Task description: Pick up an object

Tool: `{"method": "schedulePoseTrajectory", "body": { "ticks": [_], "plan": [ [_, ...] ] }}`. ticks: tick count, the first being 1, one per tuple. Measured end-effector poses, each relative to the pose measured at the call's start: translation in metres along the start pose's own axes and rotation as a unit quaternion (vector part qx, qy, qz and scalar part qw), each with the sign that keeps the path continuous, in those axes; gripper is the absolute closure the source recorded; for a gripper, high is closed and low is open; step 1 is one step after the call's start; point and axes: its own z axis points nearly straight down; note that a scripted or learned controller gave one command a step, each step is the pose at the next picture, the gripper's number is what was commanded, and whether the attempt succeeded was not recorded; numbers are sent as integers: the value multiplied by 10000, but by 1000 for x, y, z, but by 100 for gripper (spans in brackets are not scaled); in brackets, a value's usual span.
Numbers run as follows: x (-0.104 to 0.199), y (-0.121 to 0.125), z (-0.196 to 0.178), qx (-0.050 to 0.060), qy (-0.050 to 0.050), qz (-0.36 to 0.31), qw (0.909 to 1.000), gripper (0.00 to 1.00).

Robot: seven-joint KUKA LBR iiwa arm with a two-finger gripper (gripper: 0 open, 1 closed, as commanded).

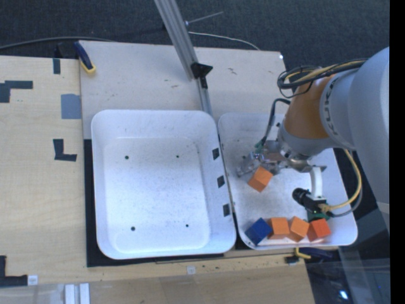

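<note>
In the right bin (pixel 276 201) an orange cube (pixel 259 180) lies tilted near the middle. My gripper (pixel 251 166) hangs low over the bin, right against the cube's upper left side. Whether it has the cube in its grasp is too small to tell. Along the bin's front wall sit a blue cube (pixel 257 230), two orange blocks (pixel 280 227) (pixel 299 228) and a darker orange block (pixel 319 230). The grey arm with its orange band (pixel 310 116) reaches in from the right and covers the bin's far right part.
The left bin (pixel 101 126) stands beside the right one, sharing a raised rim. A slanted metal rail (pixel 180 33) runs from the top down to the bins' back edge. Cables (pixel 351 189) loop off the wrist over the right bin's right side.
</note>
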Motion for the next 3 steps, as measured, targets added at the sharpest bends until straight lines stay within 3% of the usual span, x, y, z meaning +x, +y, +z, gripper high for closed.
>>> {"method": "schedulePoseTrajectory", "body": {
  "ticks": [1,2,3],
  "plan": [
    [-1,4,-14,-45,-5,-7,10000,100],
    [-1,4,-13,-43,-5,-8,10000,0],
    [14,-44,-4,-42,-13,6,10000,0]
  ]
}}
